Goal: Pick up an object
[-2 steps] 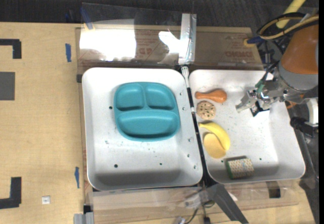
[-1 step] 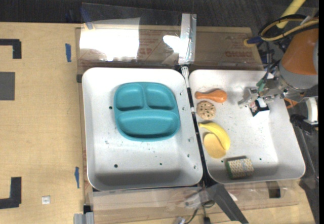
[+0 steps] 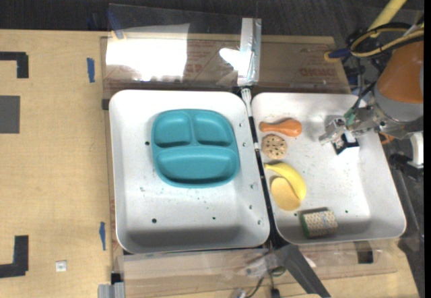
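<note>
The gripper (image 3: 340, 133) hangs over the right bin (image 3: 377, 212), and I cannot tell its state. Nothing is in it. The carrot (image 3: 281, 127), cookie (image 3: 274, 147) and banana (image 3: 287, 185) sit crowded together, so it might bump one and miss.

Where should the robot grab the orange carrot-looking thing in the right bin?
Probably across its thinner left end, coming straight down from above. The orange carrot-shaped toy lies flat, pointing left to right, with a fatter right end. The cookie sits close below it, so fingers closing across the narrow part have more room. The gripper hovers to its right, above the right bin.
</note>
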